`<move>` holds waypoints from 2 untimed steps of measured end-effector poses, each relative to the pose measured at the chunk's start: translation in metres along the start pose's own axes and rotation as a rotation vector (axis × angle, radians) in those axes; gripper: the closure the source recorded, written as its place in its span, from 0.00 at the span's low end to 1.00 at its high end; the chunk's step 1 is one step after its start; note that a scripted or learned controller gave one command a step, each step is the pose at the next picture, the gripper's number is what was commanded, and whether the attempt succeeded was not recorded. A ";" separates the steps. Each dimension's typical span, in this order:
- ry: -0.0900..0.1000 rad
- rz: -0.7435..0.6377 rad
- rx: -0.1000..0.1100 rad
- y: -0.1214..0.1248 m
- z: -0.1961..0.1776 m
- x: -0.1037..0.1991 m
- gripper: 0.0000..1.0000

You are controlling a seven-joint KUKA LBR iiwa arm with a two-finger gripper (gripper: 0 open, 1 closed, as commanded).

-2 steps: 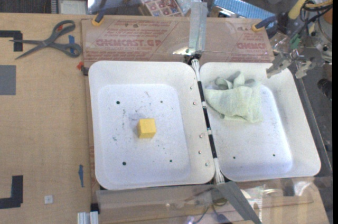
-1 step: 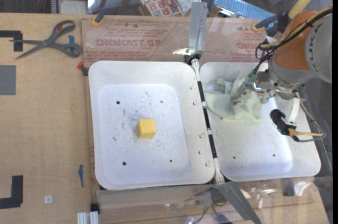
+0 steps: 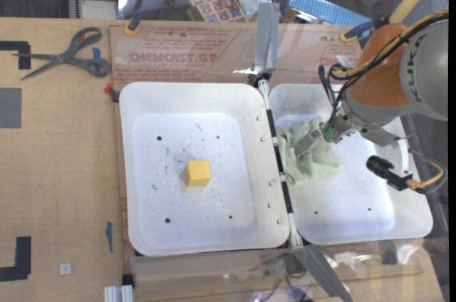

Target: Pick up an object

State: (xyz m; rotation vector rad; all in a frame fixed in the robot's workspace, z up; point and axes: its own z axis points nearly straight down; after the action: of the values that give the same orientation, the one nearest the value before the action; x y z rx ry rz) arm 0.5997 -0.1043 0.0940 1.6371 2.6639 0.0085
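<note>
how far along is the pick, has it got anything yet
Done: the arm has reached into the right bin, with its claw down at the pale green cloth. In hand: nothing clearly gripped or lifted; the cloth lies on the bin floor. Left: grasp and raise. The yellow block sits untouched in the left bin.

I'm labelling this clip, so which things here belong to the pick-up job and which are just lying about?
Job:
- tool, down in the right bin
- pale green cloth, at the tool
- yellow block, in the left bin

Lying about:
- scissors, on the bench beyond the bins
- cardboard sheet
</note>
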 end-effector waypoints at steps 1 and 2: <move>-0.001 -0.001 -0.004 -0.038 0.002 0.020 0.00; 0.008 0.072 0.011 -0.067 -0.093 0.100 0.00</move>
State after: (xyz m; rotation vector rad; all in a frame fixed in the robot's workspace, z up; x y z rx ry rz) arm 0.4934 -0.0454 0.1848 1.7399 2.6139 0.0009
